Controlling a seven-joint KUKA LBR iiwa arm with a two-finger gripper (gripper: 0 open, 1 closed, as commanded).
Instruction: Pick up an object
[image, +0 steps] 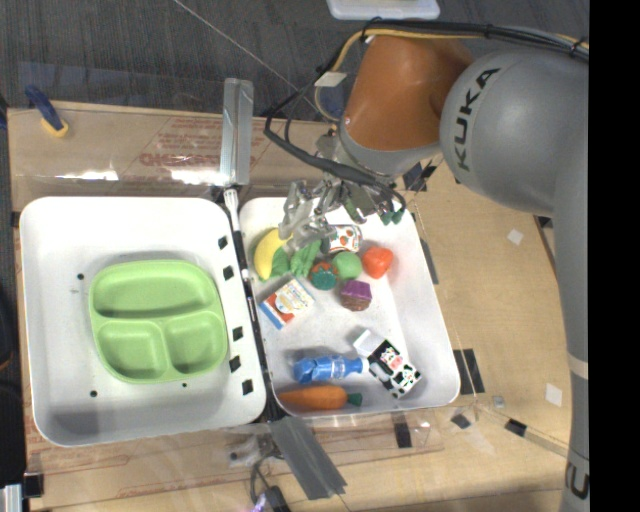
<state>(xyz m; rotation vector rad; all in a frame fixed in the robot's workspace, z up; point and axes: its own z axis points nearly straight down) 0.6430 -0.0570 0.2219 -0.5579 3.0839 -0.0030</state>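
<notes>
My gripper (303, 222) hangs over the far left part of the right bin (428, 300), its metal fingers pointing down at a green toy (303, 256) beside a yellow banana (266, 252). Close by lie a green ball (346, 265), an orange-red fruit (377, 262), a purple fruit (355, 294) and a small white and red carton (345, 238). Nearer the front are a white and orange box (287, 301), a blue bottle (327, 368), a black and white cow-pattern carton (390, 365) and a carrot (313, 398). Nothing shows between the fingers.
The left bin (50, 250) holds a green divided plate (157, 320). A metal divider (236, 130) runs between the bins at the back. The grey arm and its orange band (400, 90) loom over the right bin's far edge.
</notes>
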